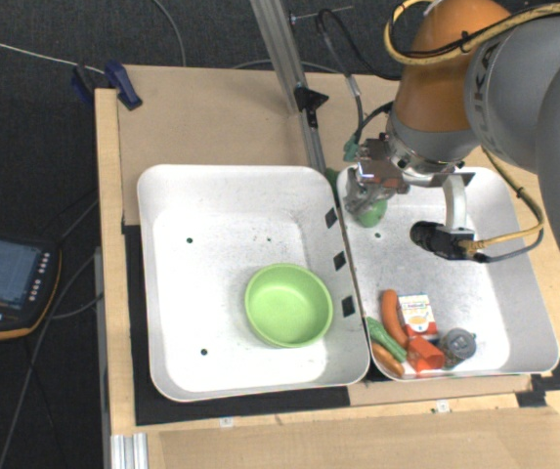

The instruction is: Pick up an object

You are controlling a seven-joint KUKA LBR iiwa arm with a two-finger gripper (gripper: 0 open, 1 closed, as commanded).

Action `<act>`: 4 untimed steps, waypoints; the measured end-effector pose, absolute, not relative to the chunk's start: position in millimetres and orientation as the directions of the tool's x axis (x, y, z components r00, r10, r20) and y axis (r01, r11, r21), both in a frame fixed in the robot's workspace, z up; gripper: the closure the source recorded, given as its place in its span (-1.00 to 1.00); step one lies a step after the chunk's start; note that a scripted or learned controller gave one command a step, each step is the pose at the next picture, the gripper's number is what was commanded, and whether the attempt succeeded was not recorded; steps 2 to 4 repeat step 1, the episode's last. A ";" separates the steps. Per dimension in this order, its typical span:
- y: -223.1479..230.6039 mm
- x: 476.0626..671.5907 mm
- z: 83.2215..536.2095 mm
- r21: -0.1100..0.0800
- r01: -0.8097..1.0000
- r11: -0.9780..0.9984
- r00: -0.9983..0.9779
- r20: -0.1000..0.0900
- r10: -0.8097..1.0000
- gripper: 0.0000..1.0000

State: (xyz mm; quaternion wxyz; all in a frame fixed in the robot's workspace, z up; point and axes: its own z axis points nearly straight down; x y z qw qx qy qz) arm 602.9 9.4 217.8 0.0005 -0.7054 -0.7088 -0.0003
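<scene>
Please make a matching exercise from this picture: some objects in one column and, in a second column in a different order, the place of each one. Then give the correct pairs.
Things:
1. green bowl
2. carrot
3. gripper
4. handheld screen device

Places:
A. at the far left corner of the right bin
B. on the dark floor, left of the bench
C. in the left bin, toward its near right part
D. among the small items at the near left corner of the right bin

Pairs: 1-C, 2-D, 3-A, 4-B

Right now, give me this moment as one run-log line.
arm: over right bin far-left corner | gripper: low, at a green object, grasp unconfirmed | left bin: green bowl | right bin near corner: toy pile
</scene>
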 end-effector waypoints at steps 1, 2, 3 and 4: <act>65.1 613.6 218.2 0.000 1.000 0.005 -0.005 0.002 1.000 1.00; 65.1 613.6 218.2 0.000 1.000 0.005 -0.005 0.002 1.000 1.00; 65.1 613.6 218.2 0.000 1.000 0.005 -0.005 0.002 1.000 1.00; 65.1 613.6 218.2 0.000 1.000 0.005 -0.005 0.002 1.000 1.00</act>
